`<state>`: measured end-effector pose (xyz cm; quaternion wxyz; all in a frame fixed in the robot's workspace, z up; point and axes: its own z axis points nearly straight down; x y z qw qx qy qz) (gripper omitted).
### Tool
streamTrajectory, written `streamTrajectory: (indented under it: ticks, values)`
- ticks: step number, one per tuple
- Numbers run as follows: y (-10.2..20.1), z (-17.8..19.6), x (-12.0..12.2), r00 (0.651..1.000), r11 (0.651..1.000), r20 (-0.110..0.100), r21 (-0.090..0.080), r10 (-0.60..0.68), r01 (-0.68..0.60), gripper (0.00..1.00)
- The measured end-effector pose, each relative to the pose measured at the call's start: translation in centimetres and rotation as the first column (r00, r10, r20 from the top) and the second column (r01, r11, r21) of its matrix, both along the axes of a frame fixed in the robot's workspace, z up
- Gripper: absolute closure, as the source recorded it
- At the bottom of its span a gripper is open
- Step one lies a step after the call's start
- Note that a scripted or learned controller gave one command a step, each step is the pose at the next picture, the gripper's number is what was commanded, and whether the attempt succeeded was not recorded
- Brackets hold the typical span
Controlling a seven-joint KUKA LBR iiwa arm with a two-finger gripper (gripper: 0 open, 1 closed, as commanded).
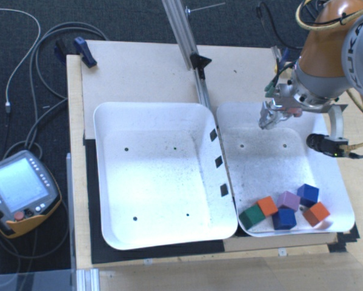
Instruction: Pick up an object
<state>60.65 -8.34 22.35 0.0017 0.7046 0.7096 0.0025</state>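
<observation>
- My gripper (268,121) hangs over the far end of the right bin (254,162). I cannot tell how it is set from this slanted view, and nothing shows in it.
- The things I could pick lie well apart from it, huddled in the near right corner of that bin: a green block (251,215), an orange block (266,206), a purple block (288,200), two blue blocks (283,217) and a second orange one (316,213).
- My guess at the main risk: the blocks touch or nearly touch, so coming down on one could shove its neighbours or catch two at once. The ones in the middle of the heap look hardest to reach cleanly.
- The heap sits close to the bin's near and right walls, so I could strike the rim, or press a block against the wall and have it slip out.
- The green block at the left end and the orange one at the right end look the most open on one side; I would judge them the safer choices.
- A cable (345,153) trails beside my wrist over the right rim; a long reach toward the near corner might drag it.
- The left bin (151,174) holds no blocks, just dark specks on its floor.
- A metal post (184,32) leans up from between the two bins at the far side.
</observation>
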Motion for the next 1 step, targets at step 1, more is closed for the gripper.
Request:
streamTrajectory:
  ticks: [1]
  values:
    - [-0.41, -0.24, -0.15, 1.0, 1.0, -0.005, -0.001, -0.006, 0.006, 0.0]
